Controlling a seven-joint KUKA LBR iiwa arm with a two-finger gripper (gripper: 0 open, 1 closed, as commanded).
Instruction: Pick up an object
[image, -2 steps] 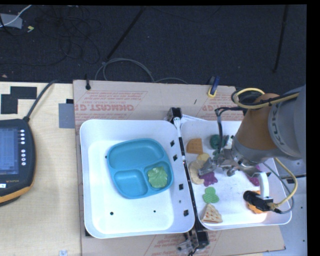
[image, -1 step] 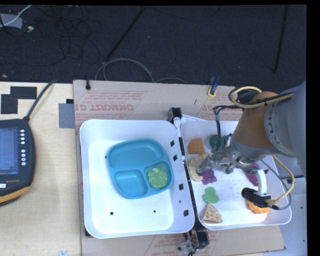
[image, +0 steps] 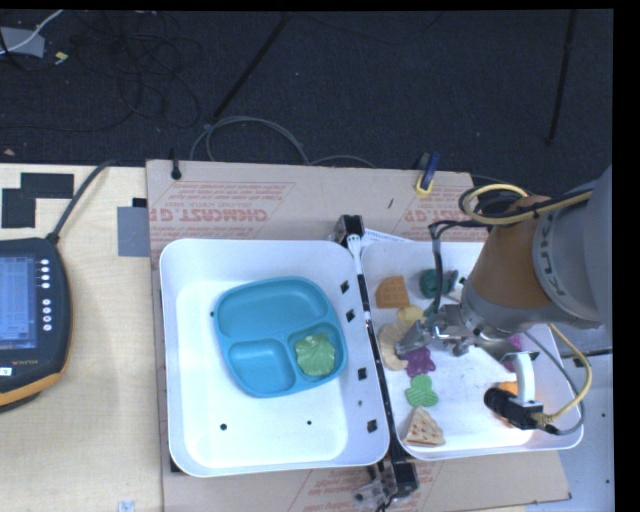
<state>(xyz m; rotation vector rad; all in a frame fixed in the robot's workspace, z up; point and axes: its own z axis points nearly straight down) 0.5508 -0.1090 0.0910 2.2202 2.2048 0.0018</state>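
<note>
My gripper is low in the right bin, near its left side. It sits just above a purple toy and next to a beige piece and a yellow piece. Around it lie a brown toast slice, a teal item, a green toy and a triangular waffle piece. Small orange and magenta bits lie to the right, partly hidden by the arm. Nothing shows as held.
The left bin holds a blue divided tray with a green leafy toy in its right compartment. A black divider runs between the bins. A tablet-like pendant rests at the far left.
</note>
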